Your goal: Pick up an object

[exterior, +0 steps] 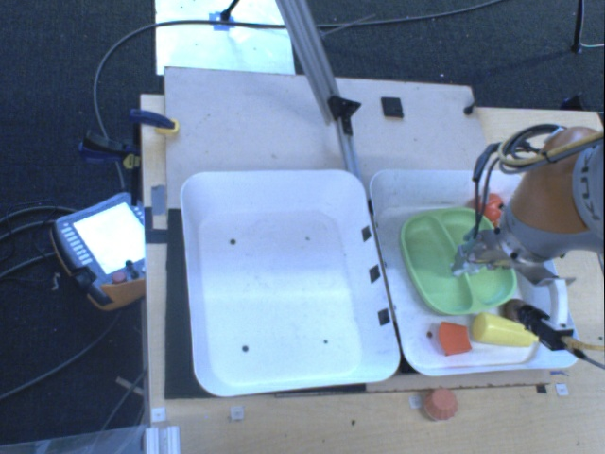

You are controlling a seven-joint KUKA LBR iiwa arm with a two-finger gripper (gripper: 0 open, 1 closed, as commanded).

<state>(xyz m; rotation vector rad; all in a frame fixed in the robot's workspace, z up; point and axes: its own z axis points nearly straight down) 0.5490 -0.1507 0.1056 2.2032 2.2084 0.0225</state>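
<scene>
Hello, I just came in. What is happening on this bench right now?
A grey and orange robot arm reaches from the right into the right bin. Its tool is down over a green divided plate. An orange block and a yellow object lie near the bin's front edge. Nothing appears lifted yet.

You see two bins (274,282) of smooth, glossy white plastic on a matt, pale wooden desk (255,121); the green plate (444,263) looks like smooth plastic, and the floor (66,64) is dark, rough carpet.
</scene>
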